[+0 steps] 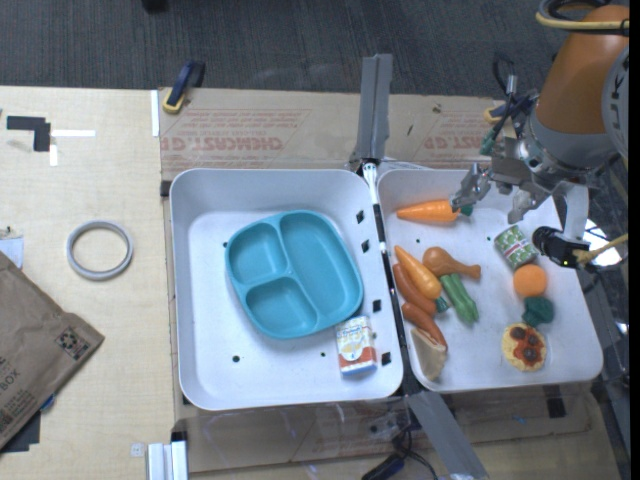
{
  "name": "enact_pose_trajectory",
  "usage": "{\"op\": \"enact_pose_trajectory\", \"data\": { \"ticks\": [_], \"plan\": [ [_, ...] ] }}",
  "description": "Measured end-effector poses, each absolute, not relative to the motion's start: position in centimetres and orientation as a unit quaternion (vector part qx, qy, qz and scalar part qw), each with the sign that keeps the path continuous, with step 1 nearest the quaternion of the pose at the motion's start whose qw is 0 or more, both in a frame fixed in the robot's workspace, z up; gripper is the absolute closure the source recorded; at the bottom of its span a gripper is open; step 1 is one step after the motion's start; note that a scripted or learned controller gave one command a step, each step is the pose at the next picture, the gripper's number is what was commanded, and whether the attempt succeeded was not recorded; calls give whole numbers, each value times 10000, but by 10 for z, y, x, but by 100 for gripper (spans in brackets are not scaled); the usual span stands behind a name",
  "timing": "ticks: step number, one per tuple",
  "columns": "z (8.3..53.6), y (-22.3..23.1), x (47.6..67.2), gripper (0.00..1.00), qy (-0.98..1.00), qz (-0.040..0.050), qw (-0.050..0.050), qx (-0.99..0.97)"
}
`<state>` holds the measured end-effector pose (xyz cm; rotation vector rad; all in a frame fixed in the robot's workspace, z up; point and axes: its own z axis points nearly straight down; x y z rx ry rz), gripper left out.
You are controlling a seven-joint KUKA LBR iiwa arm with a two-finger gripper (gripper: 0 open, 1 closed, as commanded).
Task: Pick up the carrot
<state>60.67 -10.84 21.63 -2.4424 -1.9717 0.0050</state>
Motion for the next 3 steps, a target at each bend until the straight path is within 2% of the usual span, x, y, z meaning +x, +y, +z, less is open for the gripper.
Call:
{"op": "enact_pose_trajectory", "data": {
  "ticks": [1,2,3],
  "plan": [
    [139,-120,646,0,-5539,19,8,-8326],
    [101,-106,663,0,-5259,-59,-39,-8505],
    [99,-109,663,0,-6705,-39,-52,-7418]
  ]
}}
